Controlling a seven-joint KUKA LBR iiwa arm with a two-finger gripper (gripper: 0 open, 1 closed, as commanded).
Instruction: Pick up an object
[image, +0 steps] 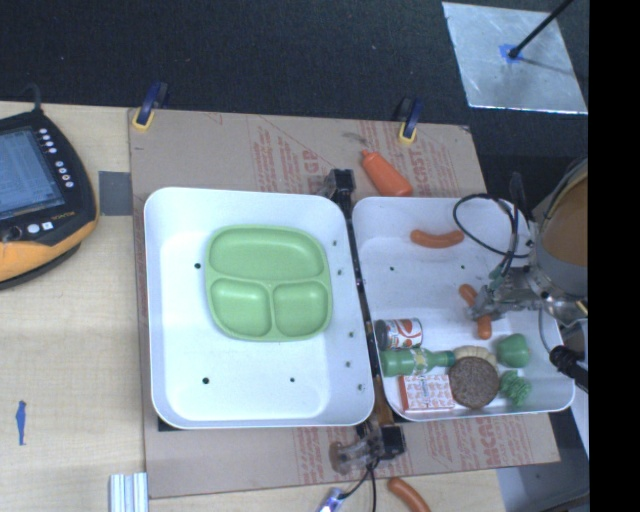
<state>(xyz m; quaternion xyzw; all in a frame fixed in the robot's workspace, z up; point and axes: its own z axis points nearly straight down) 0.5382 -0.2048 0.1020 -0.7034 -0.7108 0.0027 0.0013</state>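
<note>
Wooden bench (70, 340) under brown cardboard (250, 150), left bin (170, 300) held green divided plate (268, 282), right bin (400, 260) held sausage (437, 238), bottle (415, 361), gripper (495, 300) state perhaps closed, unclear.

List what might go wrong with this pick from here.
1. The claw sits low in the right bin over small orange pieces; they look slim and may slip out.
2. A black cable loops over that bin and might snag.
3. The can, green bottle and brown disc lie crowded nearby and may get bumped.
</note>
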